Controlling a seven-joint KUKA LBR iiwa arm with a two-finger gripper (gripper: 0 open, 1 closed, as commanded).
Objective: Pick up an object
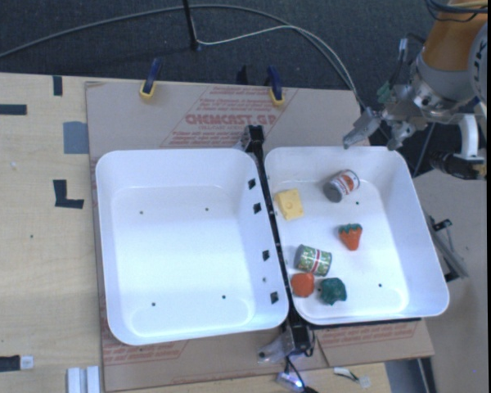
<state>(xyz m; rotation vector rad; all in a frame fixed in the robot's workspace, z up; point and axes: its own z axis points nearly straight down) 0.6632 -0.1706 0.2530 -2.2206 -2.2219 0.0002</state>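
Counting six things in right bin (409, 219): two cans (341, 185), hand (375, 135) spread apart

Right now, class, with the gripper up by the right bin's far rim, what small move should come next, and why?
Probably bring the gripper forward and down toward the can. It hangs open above the right bin's far rim, holding nothing, and that tipped can is the nearest object, lying apart from the others.

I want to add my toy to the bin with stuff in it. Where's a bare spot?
In the right bin, bare floor lies right of the strawberry and along the far wall left of the grey can. It is crowded near the divider, where the green can, tomato and green lump bunch.
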